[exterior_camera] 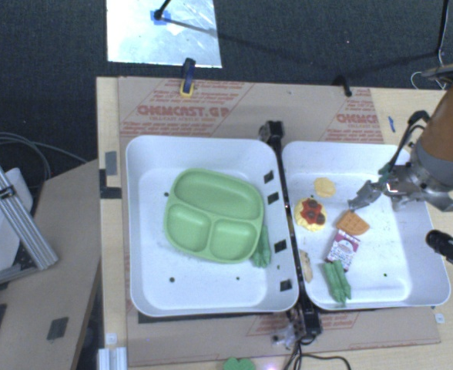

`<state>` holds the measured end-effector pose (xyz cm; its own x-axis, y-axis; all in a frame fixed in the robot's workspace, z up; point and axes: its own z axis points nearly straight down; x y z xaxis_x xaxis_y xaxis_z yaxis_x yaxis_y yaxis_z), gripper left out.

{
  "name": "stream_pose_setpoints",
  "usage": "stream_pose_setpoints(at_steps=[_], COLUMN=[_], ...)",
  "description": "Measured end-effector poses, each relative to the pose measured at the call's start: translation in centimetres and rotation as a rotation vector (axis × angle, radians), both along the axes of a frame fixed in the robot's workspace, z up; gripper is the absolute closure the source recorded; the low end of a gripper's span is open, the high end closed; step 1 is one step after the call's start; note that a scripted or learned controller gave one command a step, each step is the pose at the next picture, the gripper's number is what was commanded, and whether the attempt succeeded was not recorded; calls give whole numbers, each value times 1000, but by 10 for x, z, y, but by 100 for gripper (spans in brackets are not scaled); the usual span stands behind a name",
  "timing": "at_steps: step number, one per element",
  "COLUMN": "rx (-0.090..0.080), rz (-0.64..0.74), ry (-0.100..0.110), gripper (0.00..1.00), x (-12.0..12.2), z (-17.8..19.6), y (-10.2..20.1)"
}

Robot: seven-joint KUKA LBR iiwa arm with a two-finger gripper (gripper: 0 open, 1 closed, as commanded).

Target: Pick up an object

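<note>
Pale cardboard-topped bench (211, 108) on dark carpet, bearing two shallow white bins. Nearest in the right-hand white bin (411, 272): a bundle of green plastic bean pods (336, 280), just beyond it a small red-and-white carton (343, 249), and a short tan stick (306, 266) by the divider. Farther in, an orange toast-like wedge (353, 223), a yellow round toy topped with red (311, 214) and a small yellow disc (324, 186). In the left-hand white bin (145, 284), a light-green compartment tray (213, 214).

Above the right bin's far half, the grey two-finger gripper (367, 194), apparently carrying nothing; released or clenched, impossible to tell.

Likely target: the orange wedge, just beside and below the gripper tip. Best approached straight down, centred over the wedge and clear of the carton touching its near side. Worth closing only once fully seated, then lifting slowly.
</note>
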<state>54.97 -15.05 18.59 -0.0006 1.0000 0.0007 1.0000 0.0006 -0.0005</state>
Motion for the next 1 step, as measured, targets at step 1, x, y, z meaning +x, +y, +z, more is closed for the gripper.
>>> stream_pose_setpoints(at_steps=[1], rx=[0], rz=[-1], ry=[0], gripper=[0], x=[-29], z=[-33], y=[-4])
